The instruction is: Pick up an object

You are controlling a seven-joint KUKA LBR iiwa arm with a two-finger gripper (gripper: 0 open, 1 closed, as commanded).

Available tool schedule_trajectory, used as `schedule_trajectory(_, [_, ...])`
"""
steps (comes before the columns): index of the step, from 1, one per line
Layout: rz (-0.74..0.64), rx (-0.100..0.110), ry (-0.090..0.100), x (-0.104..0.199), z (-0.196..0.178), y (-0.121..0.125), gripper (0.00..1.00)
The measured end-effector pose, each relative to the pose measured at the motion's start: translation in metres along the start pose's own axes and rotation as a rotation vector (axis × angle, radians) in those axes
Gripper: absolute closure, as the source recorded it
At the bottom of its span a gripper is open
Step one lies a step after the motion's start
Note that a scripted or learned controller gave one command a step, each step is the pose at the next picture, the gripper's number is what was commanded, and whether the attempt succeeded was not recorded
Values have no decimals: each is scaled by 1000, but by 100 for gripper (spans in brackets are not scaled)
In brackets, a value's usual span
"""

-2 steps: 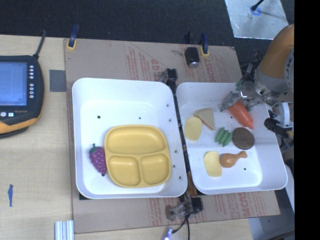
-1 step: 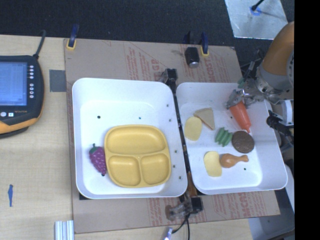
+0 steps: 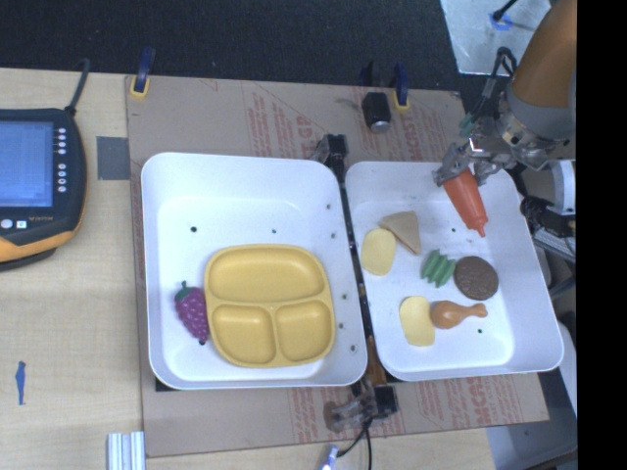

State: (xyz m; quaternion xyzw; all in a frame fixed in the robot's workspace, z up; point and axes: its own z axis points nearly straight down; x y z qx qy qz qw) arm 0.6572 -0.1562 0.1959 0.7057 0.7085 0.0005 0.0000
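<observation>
We are seeing the gripper (image 3: pixel 460 169) hanging over the far edge of the right bin (image 3: pixel 519 355), with its fingers closing on the thick end of an orange carrot (image 3: pixel 468 202). The carrot is pointing down and toward the near right, its tip hanging above the bin floor, apparently lifted clear. The grey arm with its orange band (image 3: pixel 549 47) is reaching in from the far right.

In the right bin we are noting a tan wedge (image 3: pixel 403 230) next to a pale yellow piece (image 3: pixel 378 251), a green bean bundle (image 3: pixel 438 267) just beside a brown round patty (image 3: pixel 476 277), and, nearer, a second yellow piece (image 3: pixel 416 320) touching a brown drumstick (image 3: pixel 457 312).

In the left bin (image 3: pixel 167 213) a yellow divided plate (image 3: pixel 266 304) is lying flat, with a purple grape bunch (image 3: pixel 192 311) just at its left side.

A handheld control pendant (image 3: pixel 37 184) is resting on the bench at far left.
</observation>
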Motion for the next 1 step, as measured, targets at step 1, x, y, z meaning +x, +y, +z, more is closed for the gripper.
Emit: schedule_trajectory(1, [-1, 3, 1, 74, -30, -25, 100])
